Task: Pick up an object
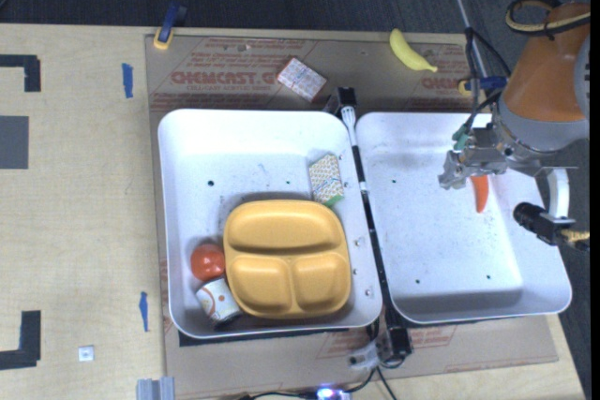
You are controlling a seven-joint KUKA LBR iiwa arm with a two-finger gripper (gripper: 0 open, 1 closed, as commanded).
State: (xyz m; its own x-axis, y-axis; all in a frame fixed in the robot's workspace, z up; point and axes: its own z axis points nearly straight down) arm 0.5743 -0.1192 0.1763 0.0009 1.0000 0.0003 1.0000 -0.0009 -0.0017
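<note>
My gripper (477, 174) hangs over the upper right part of the right bin (422, 286). A small orange carrot-shaped piece (481, 193) points down from between its fingers, and the fingers are shut on its top end. The grey arm with its orange band (548, 80) comes in from the right edge. In the left bin (187, 155) lie a yellow divided tray (286, 258), a red ball (207, 259), a small white and orange can (217, 300) and a patterned packet (325, 178).
Behind the bins, a yellow banana (411, 51) and a patterned small box (301, 78) lie on the cardboard. A black tool (347, 98) sits at the top of the ridge between the bins. A blue clamp (169, 23) holds the cardboard's far left corner.
</note>
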